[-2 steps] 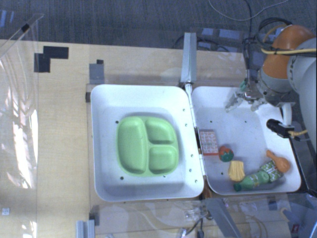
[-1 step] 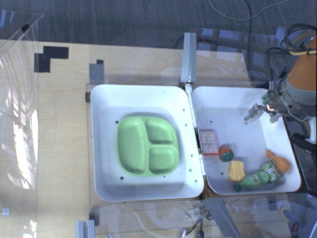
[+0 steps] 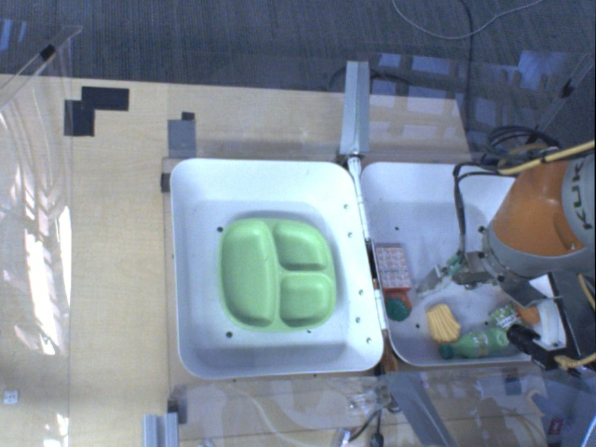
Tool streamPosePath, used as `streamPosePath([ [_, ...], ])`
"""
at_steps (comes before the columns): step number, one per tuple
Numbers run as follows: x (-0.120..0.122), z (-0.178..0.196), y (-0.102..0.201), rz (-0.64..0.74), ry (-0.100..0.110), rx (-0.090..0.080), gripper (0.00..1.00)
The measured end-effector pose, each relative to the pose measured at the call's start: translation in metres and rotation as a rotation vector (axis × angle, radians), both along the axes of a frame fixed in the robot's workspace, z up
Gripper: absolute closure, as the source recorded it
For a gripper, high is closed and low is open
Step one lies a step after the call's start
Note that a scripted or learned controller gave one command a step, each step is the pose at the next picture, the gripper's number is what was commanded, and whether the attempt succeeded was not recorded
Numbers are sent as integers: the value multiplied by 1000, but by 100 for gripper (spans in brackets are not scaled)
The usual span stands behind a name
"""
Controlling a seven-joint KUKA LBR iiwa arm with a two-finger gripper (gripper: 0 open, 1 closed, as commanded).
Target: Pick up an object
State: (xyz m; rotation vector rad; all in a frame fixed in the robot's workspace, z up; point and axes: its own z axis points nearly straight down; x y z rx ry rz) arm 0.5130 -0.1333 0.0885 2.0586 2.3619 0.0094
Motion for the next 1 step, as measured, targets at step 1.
streamPosePath([
  [1, 73, 46, 20, 100, 6, 0, 0],
])
